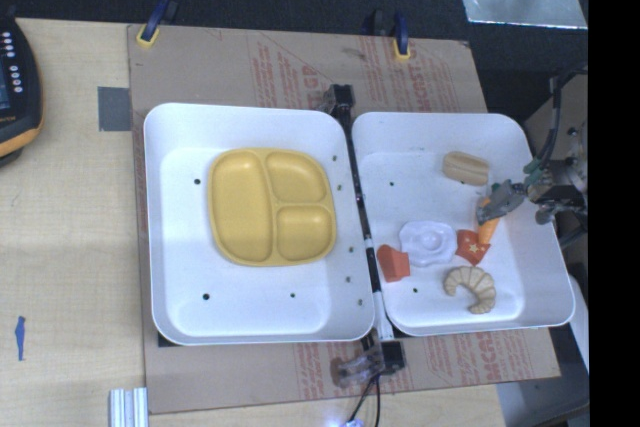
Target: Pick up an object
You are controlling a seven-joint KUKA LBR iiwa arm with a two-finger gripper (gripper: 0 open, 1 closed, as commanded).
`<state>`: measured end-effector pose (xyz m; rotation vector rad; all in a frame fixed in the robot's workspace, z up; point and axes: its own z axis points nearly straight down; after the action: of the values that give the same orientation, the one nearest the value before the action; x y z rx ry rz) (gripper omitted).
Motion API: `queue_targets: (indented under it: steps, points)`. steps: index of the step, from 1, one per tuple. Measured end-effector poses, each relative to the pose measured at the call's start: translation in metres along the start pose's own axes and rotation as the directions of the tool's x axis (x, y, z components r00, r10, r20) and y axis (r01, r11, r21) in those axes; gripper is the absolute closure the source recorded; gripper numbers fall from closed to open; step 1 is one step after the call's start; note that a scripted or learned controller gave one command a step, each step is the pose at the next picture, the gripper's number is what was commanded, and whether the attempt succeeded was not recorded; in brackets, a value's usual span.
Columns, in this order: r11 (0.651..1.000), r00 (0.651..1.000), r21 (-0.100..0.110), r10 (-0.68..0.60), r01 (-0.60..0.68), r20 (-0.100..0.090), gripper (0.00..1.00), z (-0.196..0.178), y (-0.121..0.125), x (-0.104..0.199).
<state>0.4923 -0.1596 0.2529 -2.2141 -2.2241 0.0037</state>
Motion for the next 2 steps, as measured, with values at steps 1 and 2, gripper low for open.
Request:
queue_targets:
  steps: [1,2]
  points:
    - [1.0,1.0,0.008,0.0,0.0,-0.001,0.0,0.114,0.034,-0.028]
    - [1.0,1.0,0.005,-0.003,0.003,-0.002,0.0,0.164,0.047,-0.013]
